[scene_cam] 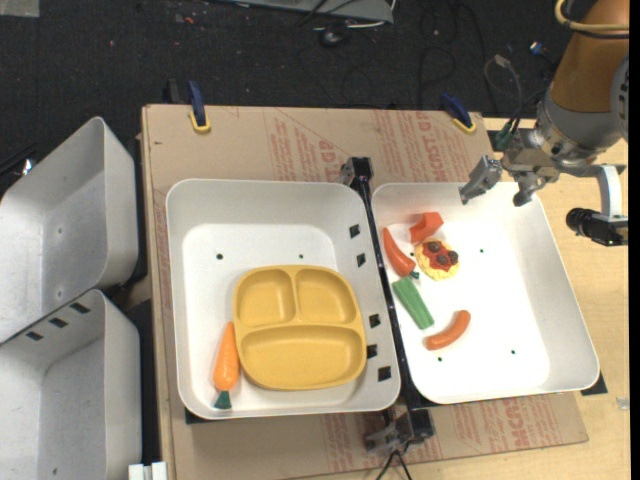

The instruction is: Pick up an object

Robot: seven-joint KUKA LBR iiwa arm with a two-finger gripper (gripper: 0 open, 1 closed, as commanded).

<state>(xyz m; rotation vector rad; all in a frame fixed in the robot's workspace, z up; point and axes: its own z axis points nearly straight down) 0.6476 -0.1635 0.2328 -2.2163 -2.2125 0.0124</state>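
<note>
Right bin [520,368], left half: a small cluster of toy food. Pizza slice [438,259] is the marker here, yellow with red and dark spots. Red block [426,226] just above it, nearly touching. Red pepper [398,253] to its left, slanted, close to the bin's left wall. Green piece [412,302] below and left of the pizza, lying at a slant, its top end just under the pepper's lower tip. Sausage [447,330] below the pizza, apart from it, curved, just right of the green piece's lower end.

Gripper [497,182] hangs above and right of the pizza, over the bin's far rim. Fingers [478,181] spread wide, nothing between them. Well apart from the cluster. Arm [590,63] rises behind it, orange band at the upper right.

Left bin [190,268]: yellow tray [298,326] with three compartments, far left of the pizza. Carrot [226,360] just beside the tray's left edge, green end pointing toward the near wall.

Both bins sit on a cardboard sheet [300,138]. More white bins [60,268] off to the far left.
</note>
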